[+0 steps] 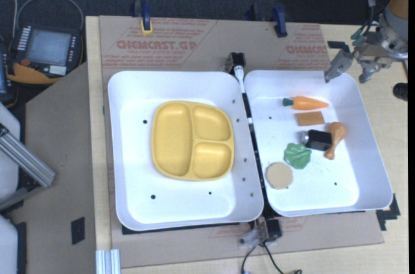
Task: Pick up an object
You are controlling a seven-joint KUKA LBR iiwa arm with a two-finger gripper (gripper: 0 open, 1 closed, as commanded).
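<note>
My gripper (351,69) hangs over the far right corner of the right bin (363,195), its two fingers spread open with nothing between them. Below and left of it lie the bin's objects: an orange carrot (307,102), a tan cracker square (309,118), a small black block (318,139), a brown drumstick (335,137), a green leafy piece (297,155) and a round beige disc (279,175). The carrot is the object closest to the fingers.
The left bin (130,195) holds a yellow divided plate (192,139). A black divider strip (246,117) runs between the bins. Blue clamps (145,15) hold the cardboard at the far edge. A pendant screen (47,48) sits off the bench at left.
</note>
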